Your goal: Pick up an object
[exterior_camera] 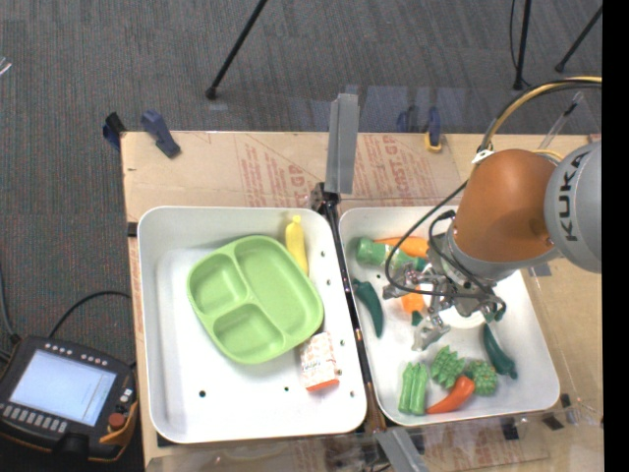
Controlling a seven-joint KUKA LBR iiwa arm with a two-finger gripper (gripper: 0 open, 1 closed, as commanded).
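My gripper (430, 330) hangs low over the middle of the right bin (536, 308), under the orange band of the arm. Just left of it lies a small orange piece (413, 303), partly hidden by the wrist. A broccoli piece (447, 364) lies right below the gripper. Around them are a dark green pepper (370, 306), a green bottle-shaped toy (371, 252), a carrot (414, 247), a green asparagus bundle (413, 388), a red chili (452, 395) and a dark green cucumber (498, 350). I see nothing held in the gripper.
The left bin (157, 362) holds a light green divided plate (256, 298), a yellow banana (296, 244) by the far wall and a small carton (319, 362) near the divider. A teach pendant (64, 391) sits off the bench at lower left.
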